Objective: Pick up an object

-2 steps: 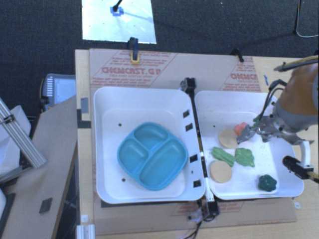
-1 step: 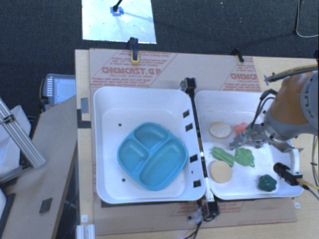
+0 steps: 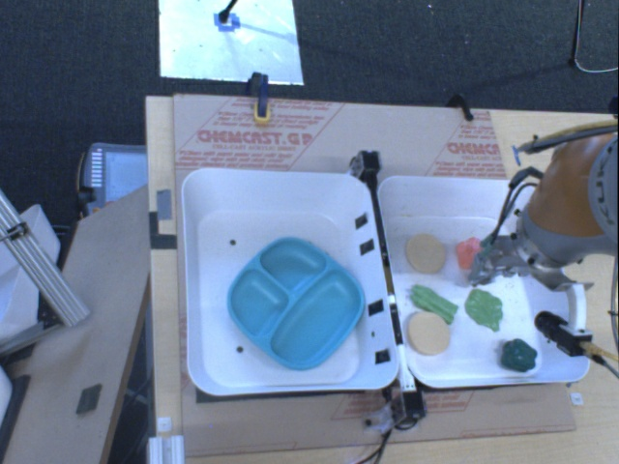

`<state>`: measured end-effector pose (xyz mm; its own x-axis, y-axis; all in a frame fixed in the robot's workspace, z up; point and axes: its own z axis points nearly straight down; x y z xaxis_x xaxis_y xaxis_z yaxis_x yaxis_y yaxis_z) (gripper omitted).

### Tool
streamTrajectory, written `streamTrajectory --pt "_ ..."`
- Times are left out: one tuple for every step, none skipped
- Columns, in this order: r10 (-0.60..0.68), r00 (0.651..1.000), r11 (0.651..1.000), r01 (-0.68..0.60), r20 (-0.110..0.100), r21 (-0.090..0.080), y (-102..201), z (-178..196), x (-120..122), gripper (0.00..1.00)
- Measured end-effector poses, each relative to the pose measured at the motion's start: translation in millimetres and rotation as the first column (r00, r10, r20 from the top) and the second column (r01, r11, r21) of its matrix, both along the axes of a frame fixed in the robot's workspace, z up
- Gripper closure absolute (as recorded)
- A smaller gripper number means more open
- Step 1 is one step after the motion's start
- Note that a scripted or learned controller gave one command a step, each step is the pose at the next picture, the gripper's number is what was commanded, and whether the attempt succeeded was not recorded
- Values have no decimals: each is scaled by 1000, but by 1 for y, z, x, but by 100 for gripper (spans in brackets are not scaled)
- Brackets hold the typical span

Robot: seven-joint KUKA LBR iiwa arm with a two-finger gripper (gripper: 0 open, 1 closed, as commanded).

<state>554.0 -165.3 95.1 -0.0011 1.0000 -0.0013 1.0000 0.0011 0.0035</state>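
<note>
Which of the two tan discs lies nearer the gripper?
The upper disc, beside the red piece, is nearer the gripper. The lower disc sits toward the bin's near edge, below the green strip.

Right bin [image 3: 437, 201] is crowded: I see two tan discs [image 3: 426, 253] [image 3: 428, 333], a green strip [image 3: 433, 303], a leafy green piece [image 3: 484, 308], a dark green lump [image 3: 518, 355] and a pink piece [image 3: 468, 251] close together, with narrow gaps. Open floor along its far wall. Left bin [image 3: 208, 259]: blue tray [image 3: 295, 301] fills the middle; margins free.
</note>
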Motion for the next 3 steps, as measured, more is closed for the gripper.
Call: streamTrajectory --pt "3 1000 1000 -3 2 0 6 46 -2 100" --pt "2 1000 1000 -2 4 -1 -5 103 0 100" --pt "3 1000 1000 -3 2 0 -5 128 1 100"
